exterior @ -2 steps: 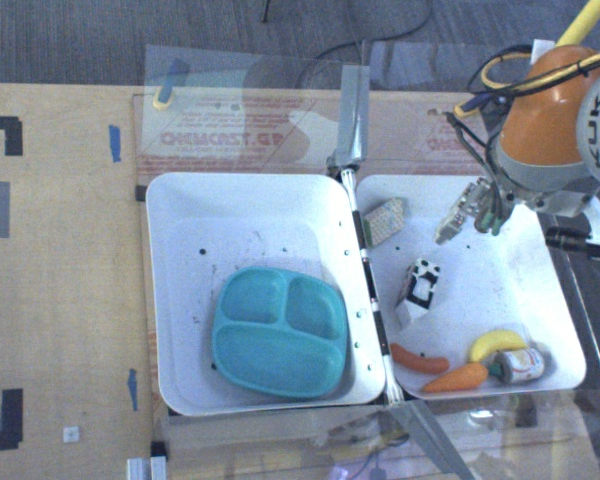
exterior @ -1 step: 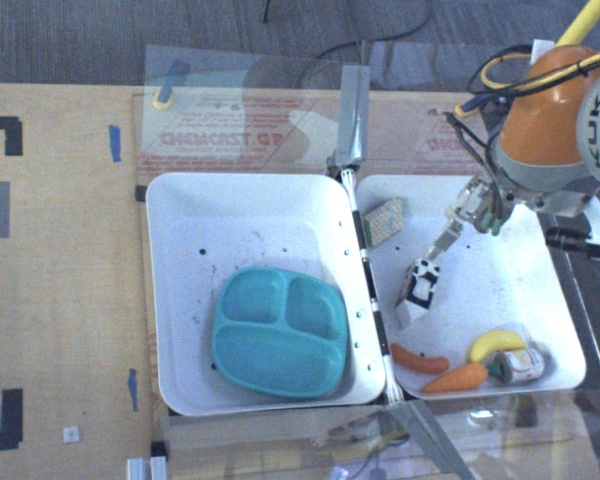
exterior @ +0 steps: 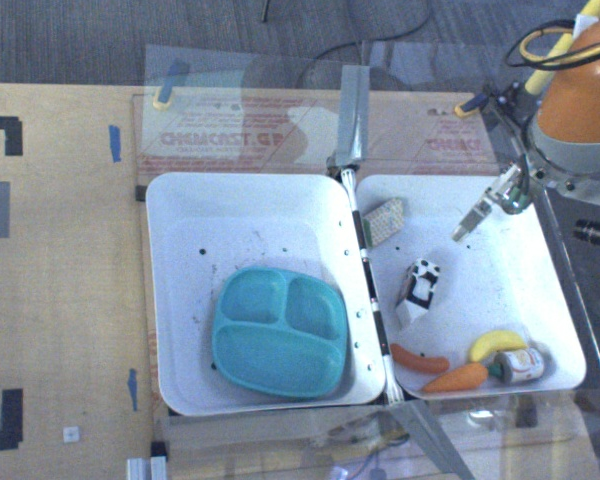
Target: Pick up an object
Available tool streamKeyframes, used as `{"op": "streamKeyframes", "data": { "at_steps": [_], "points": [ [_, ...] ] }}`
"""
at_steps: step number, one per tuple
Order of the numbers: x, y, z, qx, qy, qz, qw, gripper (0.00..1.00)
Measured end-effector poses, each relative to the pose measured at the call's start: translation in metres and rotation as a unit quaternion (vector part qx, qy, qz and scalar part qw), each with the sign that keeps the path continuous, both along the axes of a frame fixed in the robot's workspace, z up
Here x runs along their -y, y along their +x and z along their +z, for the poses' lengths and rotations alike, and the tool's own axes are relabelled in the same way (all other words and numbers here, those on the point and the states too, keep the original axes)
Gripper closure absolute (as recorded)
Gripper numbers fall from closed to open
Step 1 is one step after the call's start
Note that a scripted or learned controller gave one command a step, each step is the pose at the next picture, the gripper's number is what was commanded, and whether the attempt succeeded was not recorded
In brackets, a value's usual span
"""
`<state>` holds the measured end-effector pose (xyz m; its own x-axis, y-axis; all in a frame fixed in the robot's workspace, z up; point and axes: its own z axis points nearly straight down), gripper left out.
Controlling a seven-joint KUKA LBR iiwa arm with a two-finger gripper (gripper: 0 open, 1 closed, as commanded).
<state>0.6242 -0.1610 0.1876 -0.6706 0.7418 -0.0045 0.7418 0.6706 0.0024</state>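
Zero progress on the actual pick so far, going by how things lie. Using the right bin [exterior: 540, 268] as the landmark: the tool [exterior: 477, 218] hangs over its upper part, angled down toward the floor of the bin but touching none of the items. Whether it's spread or closed I can't tell at this size, it's just a thin pale sliver. What I can say is that nothing is hanging from it.

Everything pickable sits in that same bin. A grey-green sponge-like block [exterior: 383, 220] is near its upper left corner, closest to the tool. A black and white carton [exterior: 418, 286] lies around the middle-left. Along the bottom edge there's a sausage [exterior: 418, 360], a carrot [exterior: 455, 377], a banana [exterior: 497, 344] and a small jar [exterior: 520, 364], the last three bunched together and touching.

Left of that bin, the other bin [exterior: 180, 208] has a teal divided plate [exterior: 280, 333] in it, far from the arm.

So what's left is basically the whole job: drop onto something, close, lift. My guess is the sponge block or the carton, since they sit on their own, while the pile in the bottom corner looks fiddly.
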Motion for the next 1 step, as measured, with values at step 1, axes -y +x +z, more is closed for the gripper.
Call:
{"op": "streamKeyframes", "data": {
  "at_steps": [1],
  "points": [
    [-0.0013, 0.0043, -0.0196, -0.002, 0.0007, -0.005, 1.0000, 0.00]
  ]
}}
